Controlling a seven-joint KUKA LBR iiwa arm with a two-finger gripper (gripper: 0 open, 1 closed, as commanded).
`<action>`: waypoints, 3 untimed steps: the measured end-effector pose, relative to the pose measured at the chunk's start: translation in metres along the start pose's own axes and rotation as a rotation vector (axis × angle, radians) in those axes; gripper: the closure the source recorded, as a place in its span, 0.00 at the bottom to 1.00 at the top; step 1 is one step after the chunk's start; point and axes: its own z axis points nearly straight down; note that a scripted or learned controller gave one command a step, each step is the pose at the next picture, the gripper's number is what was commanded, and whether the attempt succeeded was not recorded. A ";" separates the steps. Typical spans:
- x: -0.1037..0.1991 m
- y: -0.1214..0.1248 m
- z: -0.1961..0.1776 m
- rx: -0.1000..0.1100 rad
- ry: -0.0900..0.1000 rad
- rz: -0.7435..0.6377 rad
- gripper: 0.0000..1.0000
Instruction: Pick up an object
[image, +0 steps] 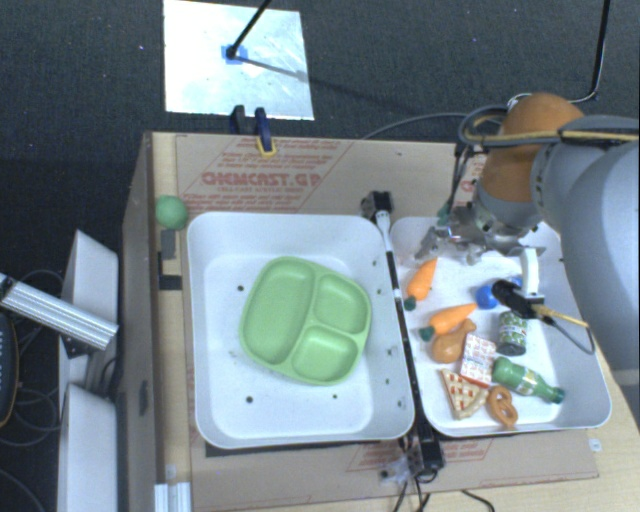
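Observation:
My gripper (450, 248) hangs over the back left part of the right bin (585, 400), its fingers spread with nothing between them. Just below it lies an orange carrot (423, 278), apart from the fingertips. A second carrot (450, 318) and a small blue piece (486, 296) lie a little nearer the front. Toward the front of the same bin lie a tan drumstick (450, 345), a red and white box (478, 360), a pizza slice (462, 393), a pretzel (501, 405), a green can (512, 332) and a green bottle (527, 380).
The left bin (215, 400) holds a green divided plate (305, 320). A green ball (171, 211) rests on the bench outside that bin's back left corner. The divider between the bins (397, 300) runs close to the carrot.

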 end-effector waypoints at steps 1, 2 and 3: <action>-0.007 0.000 -0.001 -0.002 -0.001 0.004 0.00; -0.009 0.000 -0.001 -0.002 -0.001 0.004 0.00; -0.015 -0.004 0.000 0.000 -0.001 0.004 0.00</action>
